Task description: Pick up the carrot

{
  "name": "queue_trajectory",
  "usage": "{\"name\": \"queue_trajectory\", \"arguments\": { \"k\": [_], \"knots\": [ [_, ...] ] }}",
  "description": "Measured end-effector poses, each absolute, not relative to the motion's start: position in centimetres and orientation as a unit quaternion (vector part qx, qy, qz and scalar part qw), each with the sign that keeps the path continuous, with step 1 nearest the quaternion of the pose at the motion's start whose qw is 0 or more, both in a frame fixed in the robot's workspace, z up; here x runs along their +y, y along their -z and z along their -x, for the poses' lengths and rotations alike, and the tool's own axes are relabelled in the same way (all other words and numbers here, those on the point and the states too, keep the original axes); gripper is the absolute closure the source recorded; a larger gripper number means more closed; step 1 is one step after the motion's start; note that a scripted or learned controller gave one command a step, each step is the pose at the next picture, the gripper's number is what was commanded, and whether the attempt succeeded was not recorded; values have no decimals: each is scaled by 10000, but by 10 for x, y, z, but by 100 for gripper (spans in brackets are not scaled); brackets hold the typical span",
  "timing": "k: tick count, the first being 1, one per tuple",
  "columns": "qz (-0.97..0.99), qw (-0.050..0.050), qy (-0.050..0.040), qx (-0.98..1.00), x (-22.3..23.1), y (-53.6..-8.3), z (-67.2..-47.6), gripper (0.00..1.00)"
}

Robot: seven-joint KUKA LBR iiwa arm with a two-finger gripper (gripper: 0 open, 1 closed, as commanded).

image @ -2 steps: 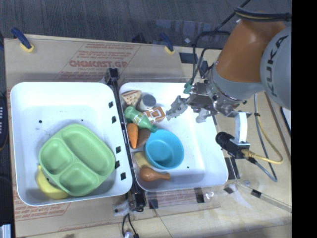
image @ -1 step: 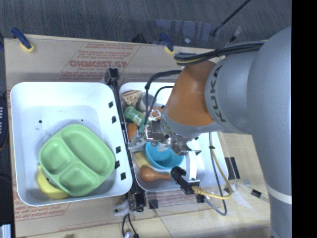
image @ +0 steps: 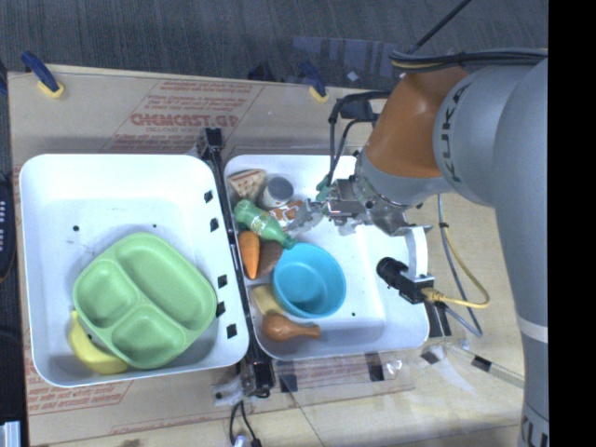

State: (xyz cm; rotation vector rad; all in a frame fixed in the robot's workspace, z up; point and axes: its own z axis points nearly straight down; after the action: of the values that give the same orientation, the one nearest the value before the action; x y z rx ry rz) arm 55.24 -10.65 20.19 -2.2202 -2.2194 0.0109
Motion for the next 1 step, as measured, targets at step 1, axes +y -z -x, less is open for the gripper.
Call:
{"name": "queue_trajectory", "arguments": {
  "k": [1],
  "knots": [
    [7144,33,-37,-6997,-105,-90,-571,0]
  ]
}}
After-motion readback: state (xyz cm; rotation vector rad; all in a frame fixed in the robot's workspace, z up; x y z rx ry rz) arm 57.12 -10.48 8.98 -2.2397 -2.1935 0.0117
